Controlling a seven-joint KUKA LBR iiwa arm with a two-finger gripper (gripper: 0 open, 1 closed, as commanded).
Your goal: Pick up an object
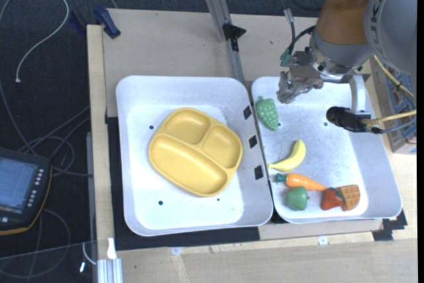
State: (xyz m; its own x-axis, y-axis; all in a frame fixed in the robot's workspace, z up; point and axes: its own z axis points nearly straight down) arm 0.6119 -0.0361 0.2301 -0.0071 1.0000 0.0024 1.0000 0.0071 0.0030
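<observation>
A pale wooden bench (pixel 179 30) carries two white bins. In the right bin (pixel 371 162), the gripper (pixel 291 91) hangs at eleven o'clock, just beside green grapes (pixel 267 113). I cannot tell its state.

In the right bin (pixel 371 162) lie green grapes (pixel 267 113) near the left wall, a curved yellow banana (pixel 291 157) mid-bin, an orange carrot (pixel 306 181), a green pepper (pixel 297 198), and what may be a strawberry beside a waffle (pixel 342 197).
</observation>
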